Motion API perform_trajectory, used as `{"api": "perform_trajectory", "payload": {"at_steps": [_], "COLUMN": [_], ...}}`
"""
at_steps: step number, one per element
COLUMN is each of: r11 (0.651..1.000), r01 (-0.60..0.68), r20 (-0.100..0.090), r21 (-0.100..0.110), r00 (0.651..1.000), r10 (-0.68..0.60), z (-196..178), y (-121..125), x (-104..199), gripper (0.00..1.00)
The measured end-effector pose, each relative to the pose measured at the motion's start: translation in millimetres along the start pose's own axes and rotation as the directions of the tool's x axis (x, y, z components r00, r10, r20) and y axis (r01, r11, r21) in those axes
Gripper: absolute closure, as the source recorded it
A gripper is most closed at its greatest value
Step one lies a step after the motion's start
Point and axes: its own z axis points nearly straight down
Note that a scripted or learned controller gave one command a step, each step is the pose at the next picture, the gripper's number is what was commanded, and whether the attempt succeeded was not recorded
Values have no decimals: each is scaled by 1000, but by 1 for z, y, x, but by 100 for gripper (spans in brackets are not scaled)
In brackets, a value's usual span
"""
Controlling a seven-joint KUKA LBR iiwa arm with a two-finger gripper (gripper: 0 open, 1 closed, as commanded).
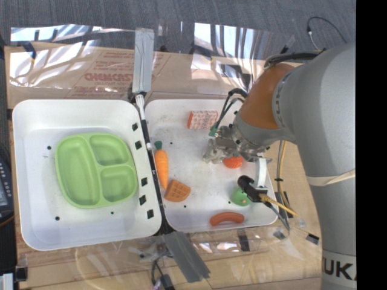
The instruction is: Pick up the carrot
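The carrot (161, 168), orange with a green top, lies along the left wall of the right bin (181, 110), its tip toward the front. My gripper (214, 153) hangs over the middle of that bin, well to the right of the carrot and apart from it. It is right beside a small red-orange round item (233, 161).
A waffle piece (177, 191) lies just in front of the carrot. A sausage (227, 219) is near the front wall, a green item (240, 197) at the right, and a small orange carton (201, 119) at the back. The left bin (30, 222) holds a green divided plate (97, 169).
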Motion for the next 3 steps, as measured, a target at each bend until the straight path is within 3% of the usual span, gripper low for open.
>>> {"api": "perform_trajectory", "payload": {"at_steps": [1, 2, 3], "r11": [1000, 974, 937], "r01": [5, 229, 349], "r20": [-7, 6, 11], "r21": [5, -5, -7], "r00": [1000, 974, 937], "r10": [-5, -229, -349], "z": [0, -111, -1], "y": [0, 26, -12], "x": [5, 97, 68], "gripper": [0, 0, 0]}}
